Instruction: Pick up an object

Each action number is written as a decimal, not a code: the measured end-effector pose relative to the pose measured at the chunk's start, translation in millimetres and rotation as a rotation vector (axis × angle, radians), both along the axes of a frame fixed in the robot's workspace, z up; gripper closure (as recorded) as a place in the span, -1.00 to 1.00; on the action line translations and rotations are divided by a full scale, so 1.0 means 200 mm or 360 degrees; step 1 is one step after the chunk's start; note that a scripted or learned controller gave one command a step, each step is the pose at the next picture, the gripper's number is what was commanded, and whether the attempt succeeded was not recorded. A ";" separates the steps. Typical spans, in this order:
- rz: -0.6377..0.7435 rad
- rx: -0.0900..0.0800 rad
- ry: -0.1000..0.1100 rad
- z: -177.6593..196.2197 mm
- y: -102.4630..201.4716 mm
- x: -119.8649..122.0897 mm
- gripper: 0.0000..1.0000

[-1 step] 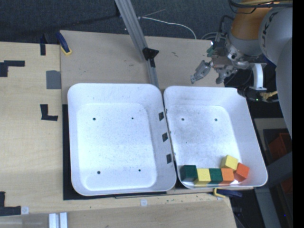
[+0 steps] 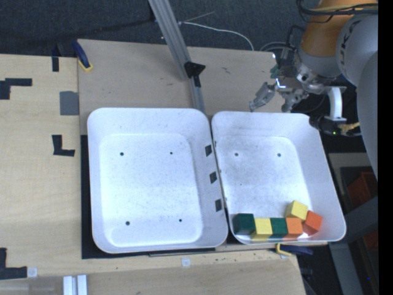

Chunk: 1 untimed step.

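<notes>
Camera view: the gripper (image 2: pixel 274 98) hangs above the far rim of the right bin (image 2: pixel 264 165), fingers spread, nothing between them. The blocks (image 2: pixel 277 224) sit in a row along that bin's near wall, green at the left, orange at the right, one yellow behind. They lie well apart from the jaws, straight toward the near edge. My guess: a long reach across the bin.

Left bin (image 2: pixel 104 165): white, shallow, speckled.
Metal rail (image 2: pixel 174 39): slants across the bench, ending at the bins' seam.
Black clip (image 2: pixel 194 70): on the rail.
White cable (image 2: pixel 230 32): behind the bench.
</notes>
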State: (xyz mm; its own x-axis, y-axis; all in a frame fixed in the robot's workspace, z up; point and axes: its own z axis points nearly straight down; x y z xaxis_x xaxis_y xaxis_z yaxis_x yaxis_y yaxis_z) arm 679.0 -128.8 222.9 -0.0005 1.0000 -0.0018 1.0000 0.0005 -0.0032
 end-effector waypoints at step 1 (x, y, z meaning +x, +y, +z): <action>-0.0002 0.0001 0.0001 -0.05 0.02 -0.19 -1.00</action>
State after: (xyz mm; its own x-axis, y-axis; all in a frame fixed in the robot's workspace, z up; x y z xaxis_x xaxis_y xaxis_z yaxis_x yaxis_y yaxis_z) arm 641.7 -124.8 213.6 0.0005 1.0000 -0.0012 1.0000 -0.0005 -0.0041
